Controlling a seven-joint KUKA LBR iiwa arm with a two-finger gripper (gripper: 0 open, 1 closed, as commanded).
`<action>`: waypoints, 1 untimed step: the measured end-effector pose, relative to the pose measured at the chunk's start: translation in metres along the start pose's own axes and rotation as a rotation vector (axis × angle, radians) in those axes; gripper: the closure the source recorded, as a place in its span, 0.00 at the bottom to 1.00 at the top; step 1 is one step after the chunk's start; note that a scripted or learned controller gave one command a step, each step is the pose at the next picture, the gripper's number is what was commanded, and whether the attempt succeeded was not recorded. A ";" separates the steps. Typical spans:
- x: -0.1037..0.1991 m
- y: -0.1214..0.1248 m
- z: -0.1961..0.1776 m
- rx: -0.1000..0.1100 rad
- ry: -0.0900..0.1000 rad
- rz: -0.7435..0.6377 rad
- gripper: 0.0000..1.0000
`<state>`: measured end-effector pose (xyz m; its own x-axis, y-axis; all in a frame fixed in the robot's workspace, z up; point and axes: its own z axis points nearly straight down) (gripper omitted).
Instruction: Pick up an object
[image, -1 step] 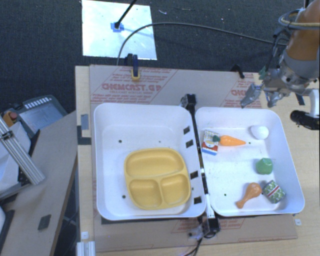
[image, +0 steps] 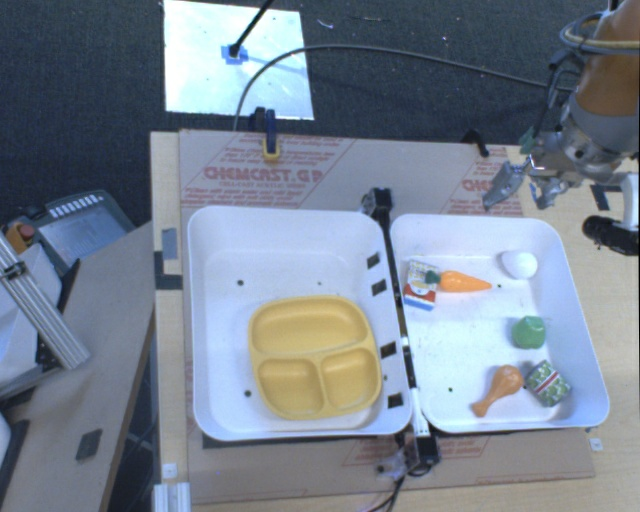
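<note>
The right bin holds several small toys: an orange carrot, a red and white carton, a white egg, a green block, a tan drumstick and a green patterned packet. My gripper hangs above the bench just beyond the right bin's far edge, up and right of the egg. Its two fingers stand apart with nothing between them.
The left bin holds a yellow divided plate. A black divider with clips runs between the bins. A cable and a yellow clamp lie at the back of the cardboard. Grey equipment stands at the left.
</note>
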<state>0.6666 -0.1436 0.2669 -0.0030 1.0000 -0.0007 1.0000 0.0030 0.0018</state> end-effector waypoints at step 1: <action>-0.003 -0.010 0.050 0.003 0.000 0.002 0.00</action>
<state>0.6571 -0.1467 0.2166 -0.0012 1.0000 -0.0004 1.0000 0.0012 -0.0013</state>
